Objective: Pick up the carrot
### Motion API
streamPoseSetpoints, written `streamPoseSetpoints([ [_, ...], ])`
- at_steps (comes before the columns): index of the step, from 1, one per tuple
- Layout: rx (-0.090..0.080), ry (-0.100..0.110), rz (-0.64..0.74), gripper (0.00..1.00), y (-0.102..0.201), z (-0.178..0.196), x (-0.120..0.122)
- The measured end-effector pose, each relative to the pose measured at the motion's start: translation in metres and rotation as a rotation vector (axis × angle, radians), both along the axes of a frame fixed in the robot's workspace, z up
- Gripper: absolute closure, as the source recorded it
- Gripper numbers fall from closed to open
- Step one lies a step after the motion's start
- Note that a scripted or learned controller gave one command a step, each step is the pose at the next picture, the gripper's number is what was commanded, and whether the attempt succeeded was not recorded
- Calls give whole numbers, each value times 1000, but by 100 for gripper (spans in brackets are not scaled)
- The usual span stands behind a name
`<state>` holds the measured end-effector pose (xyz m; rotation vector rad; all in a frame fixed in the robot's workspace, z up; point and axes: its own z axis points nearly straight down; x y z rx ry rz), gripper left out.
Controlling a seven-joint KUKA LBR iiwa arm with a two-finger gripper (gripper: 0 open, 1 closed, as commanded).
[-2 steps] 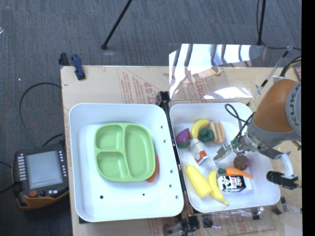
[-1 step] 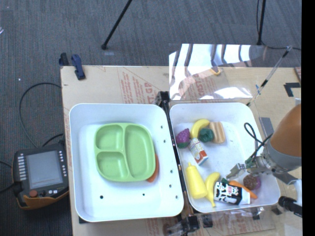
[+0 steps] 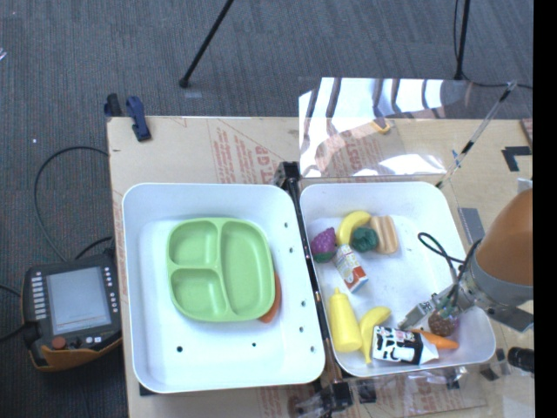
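One carrot point(image 3: 438, 340) lay at the right bin's point(image 3: 470, 233) near-right corner, beside one black-and-white carton point(image 3: 396, 347), its lettering unreadable. The gripper point(image 3: 432, 310) hovered just above; two bananas point(image 3: 352, 225) showed.

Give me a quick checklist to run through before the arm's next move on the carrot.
1. Carrot located, near the front right corner of the right bin: ok.
2. Gripper positioned close above the carrot: ok.
3. Carrot between the gripper's fingers: cannot tell.
4. Space around the carrot: not ok, the black and white carton lies right against it.
5. Carrot's full length visible: not ok, part is covered.
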<state>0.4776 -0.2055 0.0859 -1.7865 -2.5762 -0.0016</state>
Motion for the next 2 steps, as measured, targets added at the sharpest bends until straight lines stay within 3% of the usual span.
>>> streamPoseSetpoints([
  [1,-2,0,-85,0,-6,0,44],
  [2,0,2,36,0,25,-1,-2],
])
